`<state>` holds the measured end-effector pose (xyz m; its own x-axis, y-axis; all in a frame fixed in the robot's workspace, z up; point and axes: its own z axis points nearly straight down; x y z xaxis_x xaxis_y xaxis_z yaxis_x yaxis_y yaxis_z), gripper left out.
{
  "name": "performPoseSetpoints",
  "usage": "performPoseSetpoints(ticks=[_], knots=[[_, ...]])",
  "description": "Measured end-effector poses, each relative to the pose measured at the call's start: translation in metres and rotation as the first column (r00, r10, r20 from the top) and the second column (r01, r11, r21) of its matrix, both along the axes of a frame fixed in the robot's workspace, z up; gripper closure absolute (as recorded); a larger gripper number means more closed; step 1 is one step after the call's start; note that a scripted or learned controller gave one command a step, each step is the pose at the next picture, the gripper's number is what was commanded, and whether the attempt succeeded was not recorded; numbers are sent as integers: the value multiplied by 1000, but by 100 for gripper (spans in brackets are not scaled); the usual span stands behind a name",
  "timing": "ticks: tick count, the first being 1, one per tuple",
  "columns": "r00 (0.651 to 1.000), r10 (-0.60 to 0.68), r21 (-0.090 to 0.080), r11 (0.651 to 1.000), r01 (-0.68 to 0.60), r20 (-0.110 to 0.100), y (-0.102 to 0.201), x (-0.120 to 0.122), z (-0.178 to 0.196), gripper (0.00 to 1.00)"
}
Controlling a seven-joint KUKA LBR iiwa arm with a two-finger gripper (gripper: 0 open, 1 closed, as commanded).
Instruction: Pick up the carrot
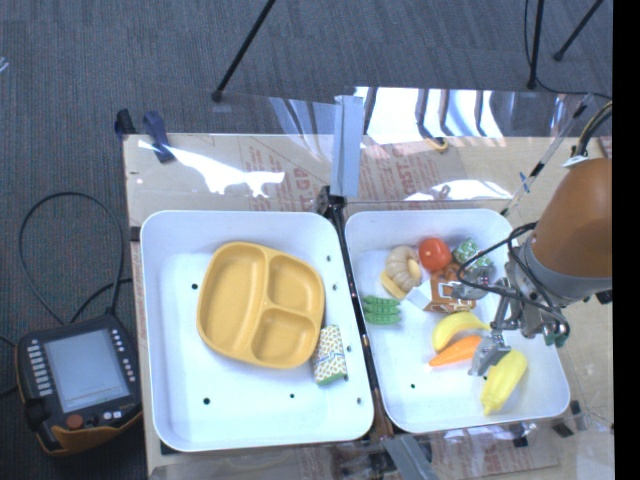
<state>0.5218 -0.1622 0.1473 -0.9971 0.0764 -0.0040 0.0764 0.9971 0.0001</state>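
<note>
Gripper: the gripper (490, 356) hangs low over the right bin (400, 408), its fingertips at the carrot's thick end; how far the jaws stand apart cannot be told at this size, and nothing can be seen clamped between them.
Carrot: the carrot (456, 351) lies flat on the bin floor just left of the jaws, its right end touching or nearly touching them.
Carrot axis: the long axis runs left to right with a slight rise toward the right; the narrow tip points left and a little toward the camera, away from the jaws.
Crowding: a yellow banana (456, 328) lies just behind the carrot, touching its upper edge; a second yellow fruit (503, 380) lies just right of and below the jaws, tilted.
Farther back: an orange-brown packet (447, 293), a red tomato (434, 253), a tan pastry (404, 268) and a green-and-white piece (467, 252) sit in a cluster behind the banana.
Left of carrot: green pea pods (381, 310) lie near the bin's left wall, apart from the carrot.
Arm: the orange band (583, 218) rises right of the jaws.
Left bin: the left bin (170, 408) holds a yellow divided plate (262, 304) and a patterned sponge (330, 354) touching it.
</note>
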Motion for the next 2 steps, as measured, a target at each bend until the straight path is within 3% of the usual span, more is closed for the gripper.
performPoseSetpoints(ticks=[1, 2], knots=[[997, 78, 3, 997, -78, -5, 37, -41, -61, 0], [986, 166, 3, 986, -166, -4, 80, -41, -60, 0]])
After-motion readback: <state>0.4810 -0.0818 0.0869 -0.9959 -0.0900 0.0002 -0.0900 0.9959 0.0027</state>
